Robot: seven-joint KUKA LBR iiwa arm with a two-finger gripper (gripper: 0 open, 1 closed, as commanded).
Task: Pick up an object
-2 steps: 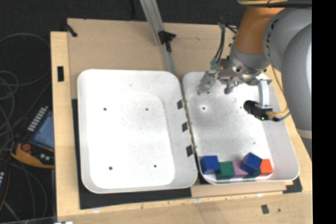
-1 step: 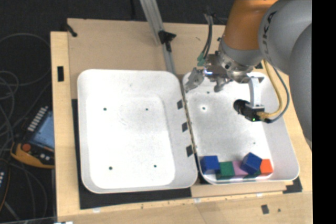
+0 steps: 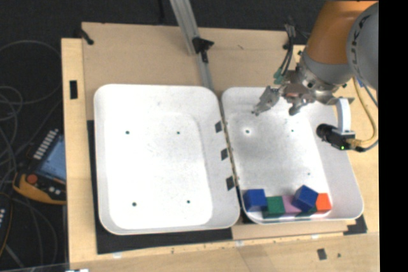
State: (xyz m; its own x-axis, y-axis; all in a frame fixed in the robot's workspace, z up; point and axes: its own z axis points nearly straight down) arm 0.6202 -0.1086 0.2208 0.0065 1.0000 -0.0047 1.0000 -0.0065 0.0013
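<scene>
Camera view, looking down at a slant: two shallow white bins sit side by side on the table (image 3: pixel 153 51). The left bin (image 3: pixel 159 156) has just a few dark specks on its floor. The right bin (image 3: pixel 287 150) has all the stuff, bunched along its near edge: a blue block (image 3: pixel 255 198) at the left, a green block (image 3: pixel 275 206) touching it, then a flat purple piece (image 3: pixel 291 205), a second blue block (image 3: pixel 306 197) that sits tilted, corner toward the camera, and an orange block (image 3: pixel 323 202) just beside that at the right end. So the row as a whole runs left to right along the bin's near wall; the single blocks are too cube-like to call a long axis on any of them.

The arm (image 3: pixel 335 35) comes in from the right, orange band up top, and the gripper (image 3: pixel 278 103) hangs over the far part of the right bin, well apart from the blocks. Its fingers (image 3: pixel 264 102) are spread apart with nothing between them, pointing down and left toward the bin floor.

A grey metal rail (image 3: pixel 182 6) slants across the far side of the table.
</scene>
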